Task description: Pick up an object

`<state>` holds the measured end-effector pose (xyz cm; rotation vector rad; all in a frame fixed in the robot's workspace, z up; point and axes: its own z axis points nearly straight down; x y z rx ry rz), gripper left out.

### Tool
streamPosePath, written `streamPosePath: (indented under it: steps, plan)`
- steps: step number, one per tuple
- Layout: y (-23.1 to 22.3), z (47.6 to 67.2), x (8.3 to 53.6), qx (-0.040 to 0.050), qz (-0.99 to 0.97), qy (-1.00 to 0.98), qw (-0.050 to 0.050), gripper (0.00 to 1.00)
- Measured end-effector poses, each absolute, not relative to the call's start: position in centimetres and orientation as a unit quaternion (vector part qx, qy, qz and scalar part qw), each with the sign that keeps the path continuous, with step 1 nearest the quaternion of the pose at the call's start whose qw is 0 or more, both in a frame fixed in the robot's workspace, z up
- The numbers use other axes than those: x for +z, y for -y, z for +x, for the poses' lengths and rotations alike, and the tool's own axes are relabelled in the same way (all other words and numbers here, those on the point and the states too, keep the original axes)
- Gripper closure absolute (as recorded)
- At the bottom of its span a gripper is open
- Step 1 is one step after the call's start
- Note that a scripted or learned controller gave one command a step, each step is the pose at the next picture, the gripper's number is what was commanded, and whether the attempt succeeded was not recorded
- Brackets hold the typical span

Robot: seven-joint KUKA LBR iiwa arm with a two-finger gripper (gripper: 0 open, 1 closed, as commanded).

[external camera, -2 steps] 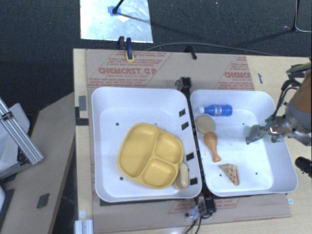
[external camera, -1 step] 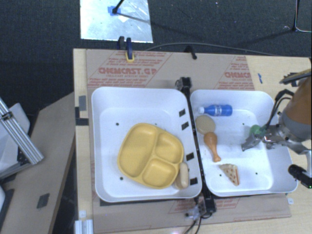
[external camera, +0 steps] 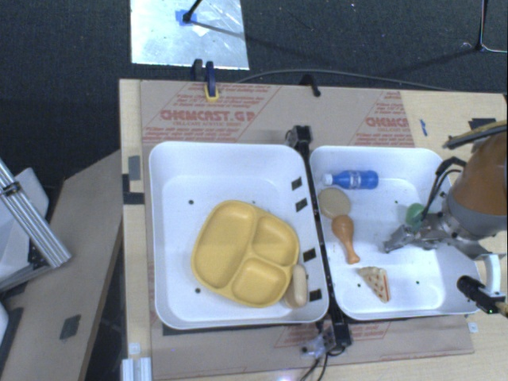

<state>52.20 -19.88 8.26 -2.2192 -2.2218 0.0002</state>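
Sandwich wedge (external camera: 375, 281) lies in right bin (external camera: 429, 302); board (external camera: 208, 116) reads "CHEMCAST".

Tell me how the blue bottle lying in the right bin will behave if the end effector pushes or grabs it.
The blue bottle lies on its side, so a sideways push would probably roll it. It looks like small smooth plastic, likely light and perhaps slippery. Lying near the right bin's back wall, it might stop there.
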Motion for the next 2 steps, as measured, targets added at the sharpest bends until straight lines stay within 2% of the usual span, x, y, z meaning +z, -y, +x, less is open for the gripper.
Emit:
streamPosePath:
  steps: [1,2]
  plan:
    - [19.9,52.3,9.5,-0.0009,-0.707,0.708,-0.002,1.0]
    - [20.5,52.7,14.0,-0.0012,-0.706,0.708,-0.003,1.0]
